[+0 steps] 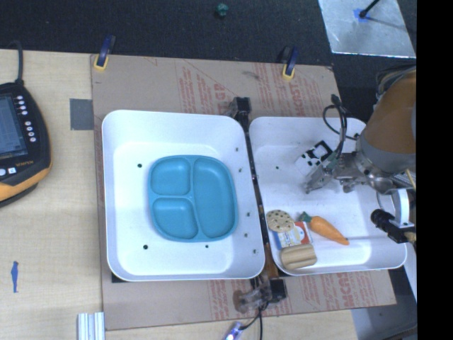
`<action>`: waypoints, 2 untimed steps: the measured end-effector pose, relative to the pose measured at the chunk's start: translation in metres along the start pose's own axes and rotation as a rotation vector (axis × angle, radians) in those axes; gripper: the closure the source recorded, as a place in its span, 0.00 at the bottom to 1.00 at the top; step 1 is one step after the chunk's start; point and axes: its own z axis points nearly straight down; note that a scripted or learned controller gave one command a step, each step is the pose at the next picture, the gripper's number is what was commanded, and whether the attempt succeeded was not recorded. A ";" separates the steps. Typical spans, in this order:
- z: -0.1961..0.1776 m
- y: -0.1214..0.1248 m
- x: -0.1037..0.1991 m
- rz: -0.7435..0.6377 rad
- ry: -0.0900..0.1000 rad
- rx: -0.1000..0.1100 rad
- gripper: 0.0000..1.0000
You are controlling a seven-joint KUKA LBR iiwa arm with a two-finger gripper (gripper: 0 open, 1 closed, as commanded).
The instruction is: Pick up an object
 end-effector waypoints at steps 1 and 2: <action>0.022 0.083 -0.044 -0.003 0.012 0.005 0.00; -0.041 0.029 -0.044 0.002 0.001 -0.003 0.00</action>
